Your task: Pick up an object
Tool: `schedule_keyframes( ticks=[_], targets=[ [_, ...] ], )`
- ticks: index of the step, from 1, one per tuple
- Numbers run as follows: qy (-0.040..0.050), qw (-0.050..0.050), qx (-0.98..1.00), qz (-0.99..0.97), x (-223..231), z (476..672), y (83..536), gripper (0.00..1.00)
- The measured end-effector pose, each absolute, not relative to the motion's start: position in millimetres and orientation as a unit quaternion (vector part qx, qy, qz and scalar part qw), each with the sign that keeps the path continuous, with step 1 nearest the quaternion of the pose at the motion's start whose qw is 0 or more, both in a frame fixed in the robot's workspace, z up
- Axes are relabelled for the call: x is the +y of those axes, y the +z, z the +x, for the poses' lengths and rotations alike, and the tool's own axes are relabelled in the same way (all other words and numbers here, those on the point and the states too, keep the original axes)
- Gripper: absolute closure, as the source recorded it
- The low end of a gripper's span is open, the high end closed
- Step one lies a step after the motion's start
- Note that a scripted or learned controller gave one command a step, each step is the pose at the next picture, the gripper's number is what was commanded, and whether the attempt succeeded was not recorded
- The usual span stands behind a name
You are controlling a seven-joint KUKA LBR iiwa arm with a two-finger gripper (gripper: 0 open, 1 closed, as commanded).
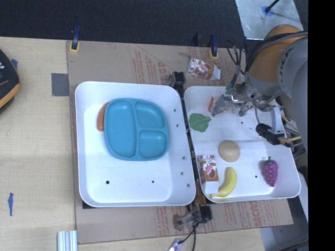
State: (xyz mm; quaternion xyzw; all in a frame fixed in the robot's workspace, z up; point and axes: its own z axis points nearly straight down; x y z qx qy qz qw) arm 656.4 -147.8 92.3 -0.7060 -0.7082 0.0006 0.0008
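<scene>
My gripper (pixel 229 107) hangs low over the far part of the right bin (pixel 246 136), open, with nothing between its fingers. A small orange-red piece (pixel 211 103) lies just left of it, and a green leaf-shaped toy (pixel 199 122) sits a little nearer, by the bin's left wall. Further toward the front lie a tan round object (pixel 229 150), a yellow banana (pixel 226 183) and a purple bunch of grapes (pixel 269 171). A printed snack packet (pixel 209 168) rests against the left wall of this bin.
The left bin (pixel 131 184) holds a blue divided plate (pixel 137 128) with an orange item (pixel 100 117) poking out at its left side. Another snack packet (pixel 203 68) lies on the cardboard behind the bins. The arm (pixel 280 72) covers the right bin's far right corner.
</scene>
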Motion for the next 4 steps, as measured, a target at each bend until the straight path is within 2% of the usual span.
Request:
schedule_keyframes(
  ticks=[1, 2, 3, 4],
  targets=[
    [0.0007, 0.000, -0.708, -0.706, -188.6, 656.2, 92.4, 0.00],
    [0.0012, 0.001, -0.709, -0.705, -144.4, 616.8, 152.7, 0.00],
    [0.0010, 0.001, -0.708, -0.706, -212.4, 656.0, 125.0, 0.00],
    [0.0014, 0.001, -0.709, -0.705, -145.8, 656.3, 91.9, 0.00]
  ],
)
